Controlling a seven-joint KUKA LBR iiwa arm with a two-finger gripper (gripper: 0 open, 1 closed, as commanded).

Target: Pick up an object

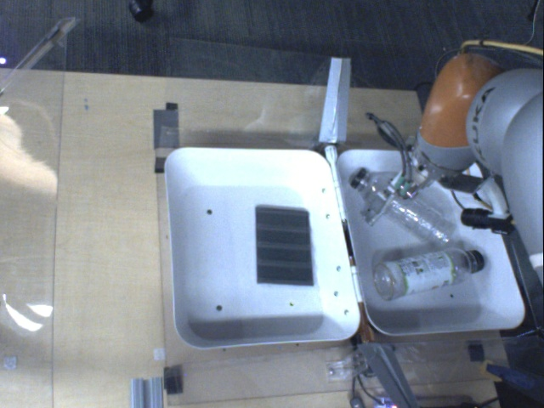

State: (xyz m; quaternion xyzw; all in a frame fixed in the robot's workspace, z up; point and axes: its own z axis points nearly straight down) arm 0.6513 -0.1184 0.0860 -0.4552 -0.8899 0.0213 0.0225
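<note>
Two shallow white bins are seen side by side on the wooden bench (102,253). The left bin (195,228) carries a dark ribbed rectangular pad (284,245) near its middle. The right bin (501,308) carries two transparent objects: a clear plastic bottle (425,270) lying on its side toward the near edge, with a pale label and a dark cap pointing right, and a slimmer clear bottle-like item (399,211) lying aslant toward the far left corner, its exact form hard to make out.

The arm (501,117) is brought in from the right, its orange band (455,100) sitting above the far edge of the right bin. The gripper (406,183) is lowered over the far part of that bin, right at the upper end of the slanted clear item. How far the claw is spread, and whether anything is caught in it, cannot be told, since metal and transparent plastic are blurred together there.

As far as can be judged, the approach is made but no pick is confirmed: both clear objects appear to rest on the bin floor. A secure closure and a lift are judged to remain. Slipping on the smooth, round plastic is considered a likely risk.
</note>
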